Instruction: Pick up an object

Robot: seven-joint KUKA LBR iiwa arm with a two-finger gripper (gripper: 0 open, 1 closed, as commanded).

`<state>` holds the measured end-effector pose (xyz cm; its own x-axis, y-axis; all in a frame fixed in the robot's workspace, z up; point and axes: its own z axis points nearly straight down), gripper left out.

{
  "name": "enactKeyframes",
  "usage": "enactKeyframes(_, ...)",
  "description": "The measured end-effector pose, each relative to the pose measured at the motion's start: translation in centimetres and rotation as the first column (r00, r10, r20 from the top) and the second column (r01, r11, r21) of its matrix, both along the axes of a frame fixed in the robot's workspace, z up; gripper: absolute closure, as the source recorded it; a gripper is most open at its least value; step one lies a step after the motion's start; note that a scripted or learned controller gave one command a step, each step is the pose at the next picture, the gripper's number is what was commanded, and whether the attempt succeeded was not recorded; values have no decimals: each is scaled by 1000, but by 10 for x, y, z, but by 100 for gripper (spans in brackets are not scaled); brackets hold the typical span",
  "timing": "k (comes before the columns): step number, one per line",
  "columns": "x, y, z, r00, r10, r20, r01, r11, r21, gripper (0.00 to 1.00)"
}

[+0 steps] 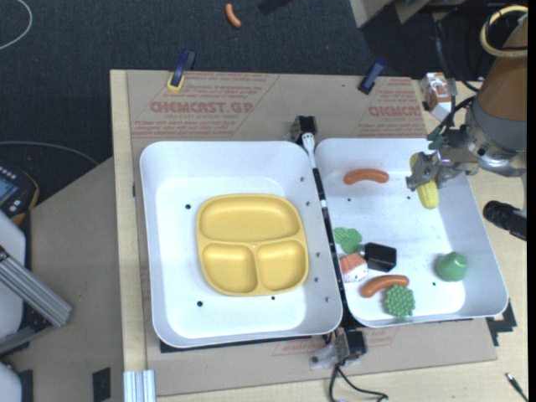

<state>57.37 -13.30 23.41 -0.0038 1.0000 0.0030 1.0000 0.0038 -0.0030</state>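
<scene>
**One toy corn cob at the gripper's tips**

One small yellow corn cob (428,194) lies in the right bin (490,249), near its far corner – probably light, hard plastic, slippery; take it across its middle. The gripper (424,177) sits right over it; grip cannot be made out.
</scene>
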Motion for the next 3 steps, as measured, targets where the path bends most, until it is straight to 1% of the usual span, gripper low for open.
enactKeyframes(1, -38, 30, 1, 1000, -1, -1, 1, 1000, -1, 100)
enactKeyframes(2, -60, 77, -8, 1000, 0, -2, 0, 1000, 0, 100)
enactKeyframes(3, -87, 85, -19, 1000, -5, -3, 5, 1000, -1, 100)
